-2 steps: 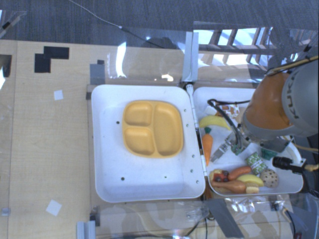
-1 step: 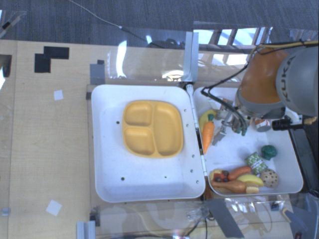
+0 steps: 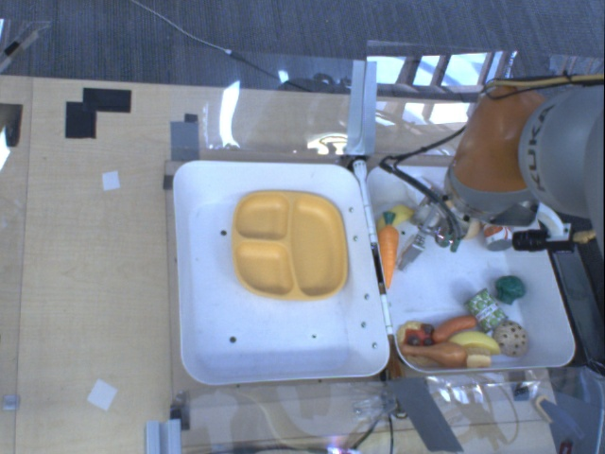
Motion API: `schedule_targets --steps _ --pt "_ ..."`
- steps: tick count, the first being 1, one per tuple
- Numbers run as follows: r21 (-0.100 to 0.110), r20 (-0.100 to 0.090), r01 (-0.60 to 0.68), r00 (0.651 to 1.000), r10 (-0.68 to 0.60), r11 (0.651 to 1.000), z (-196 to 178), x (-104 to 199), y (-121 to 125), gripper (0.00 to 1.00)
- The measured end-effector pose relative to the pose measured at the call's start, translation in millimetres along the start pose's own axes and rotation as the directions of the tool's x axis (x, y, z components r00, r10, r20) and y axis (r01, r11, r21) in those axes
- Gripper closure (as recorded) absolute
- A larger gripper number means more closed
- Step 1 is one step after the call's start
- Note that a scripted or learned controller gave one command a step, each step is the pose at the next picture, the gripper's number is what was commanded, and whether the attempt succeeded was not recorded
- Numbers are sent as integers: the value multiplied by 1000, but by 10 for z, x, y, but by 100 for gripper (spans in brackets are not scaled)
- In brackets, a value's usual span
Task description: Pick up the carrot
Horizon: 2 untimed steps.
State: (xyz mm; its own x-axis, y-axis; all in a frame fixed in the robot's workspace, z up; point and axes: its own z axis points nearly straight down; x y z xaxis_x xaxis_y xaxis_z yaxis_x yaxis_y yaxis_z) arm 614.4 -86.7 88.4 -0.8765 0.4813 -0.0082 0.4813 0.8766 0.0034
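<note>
Camera view, from above at a slant, shows you the tool [image 3: 423,241] low over the right bin [image 3: 544,282], in its upper left part, hanging from the grey arm [image 3: 567,149] with its orange band [image 3: 493,149]. You can make out metal fingers [image 3: 410,252] pointing toward seven o'clock, but the wrist clutter blurs them, so you cannot tell how far apart they stand. Nothing shows between them.

At nine o'clock from the tool, just beside the fingertip, lies the carrot [image 3: 388,252]. It rests on the bin floor along the left wall, green top toward twelve o'clock and orange tip toward six. Whether the finger touches it, you cannot tell. A pale yellow piece [image 3: 404,215] sits just behind the carrot's top, partly under the wrist.

Further out, at three o'clock from the tool, a small red and white item [image 3: 498,236] lies under the arm. At five o'clock you see a dark green round toy [image 3: 510,288], a green patterned block [image 3: 485,307] and a speckled ball [image 3: 510,338]. Along the bin's six o'clock edge a cluster of play food [image 3: 444,340] is bunched together, with a yellow banana [image 3: 475,342] among red and brown pieces.

Across the divider, the left bin [image 3: 203,282] holds a yellow divided plate [image 3: 288,244], near its middle. Both bins sit on the pale wooden worktop [image 3: 85,282], which carries black squares [image 3: 95,110] at ten o'clock.
</note>
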Motion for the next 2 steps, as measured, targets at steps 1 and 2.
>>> schedule_targets --steps 1,2 --pt "-9 11 67 998 -66 998 -1050 291 623 0" --pt "1 -3 60 998 -60 998 -979 926 -72 0"
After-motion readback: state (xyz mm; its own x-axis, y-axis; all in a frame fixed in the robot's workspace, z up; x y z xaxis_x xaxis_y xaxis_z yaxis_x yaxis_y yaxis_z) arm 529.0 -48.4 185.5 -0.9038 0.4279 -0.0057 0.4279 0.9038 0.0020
